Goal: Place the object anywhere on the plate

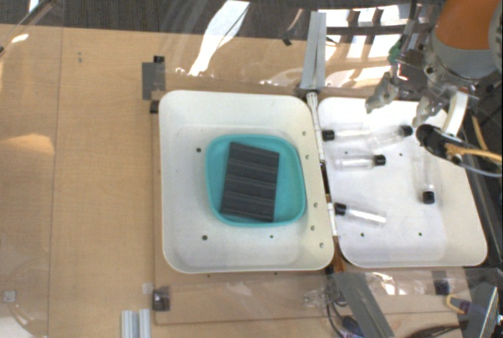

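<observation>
Dark ridged block (251, 182) on teal plate (294, 185), well apart from gripper (409, 97).

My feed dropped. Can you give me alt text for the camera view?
A dark ribbed block lies on a teal plate in the left bin. The gripper hovers over the right bin, which holds several clear tubes with black caps.

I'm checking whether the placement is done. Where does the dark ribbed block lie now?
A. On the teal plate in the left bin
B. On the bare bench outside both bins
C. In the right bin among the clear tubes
A: the dark ribbed block lies flat on the teal plate in the left bin, with teal rim showing around it.
</observation>
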Robot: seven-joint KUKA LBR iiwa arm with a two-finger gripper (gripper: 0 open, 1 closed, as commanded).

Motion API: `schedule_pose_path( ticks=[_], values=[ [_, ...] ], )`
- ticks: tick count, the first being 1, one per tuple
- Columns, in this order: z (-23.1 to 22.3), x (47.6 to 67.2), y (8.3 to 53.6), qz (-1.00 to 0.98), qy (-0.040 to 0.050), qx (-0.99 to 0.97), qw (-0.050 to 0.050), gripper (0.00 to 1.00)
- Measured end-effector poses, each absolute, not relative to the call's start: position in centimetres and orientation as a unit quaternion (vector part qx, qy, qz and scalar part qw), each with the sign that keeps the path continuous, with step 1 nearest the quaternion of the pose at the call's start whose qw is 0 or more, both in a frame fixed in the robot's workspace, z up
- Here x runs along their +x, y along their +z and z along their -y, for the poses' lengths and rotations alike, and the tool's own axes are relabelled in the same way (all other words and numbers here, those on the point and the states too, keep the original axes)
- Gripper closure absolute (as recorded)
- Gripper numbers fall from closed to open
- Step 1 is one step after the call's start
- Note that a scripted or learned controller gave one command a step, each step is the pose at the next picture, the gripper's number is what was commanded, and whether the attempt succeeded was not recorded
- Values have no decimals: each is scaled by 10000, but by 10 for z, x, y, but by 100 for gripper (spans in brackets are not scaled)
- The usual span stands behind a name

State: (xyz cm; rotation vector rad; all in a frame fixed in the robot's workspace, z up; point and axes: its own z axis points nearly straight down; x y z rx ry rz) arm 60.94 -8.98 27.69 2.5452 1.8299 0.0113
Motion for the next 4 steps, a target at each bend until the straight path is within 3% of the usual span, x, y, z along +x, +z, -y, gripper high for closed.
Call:
schedule_pose_path(
  ticks=[1, 2, 3, 4],
  values=[
    [84, 542, 287, -5159, 26, 8566, 20, 0],
    [72, 509, 294, -1530, 27, 9882, 19, 0],
    [24, 488, 233, -1334, 9, 9911, -3, 0],
    [-68, 488, 184, -1023, 12, 9948, -9, 0]
  ],
)
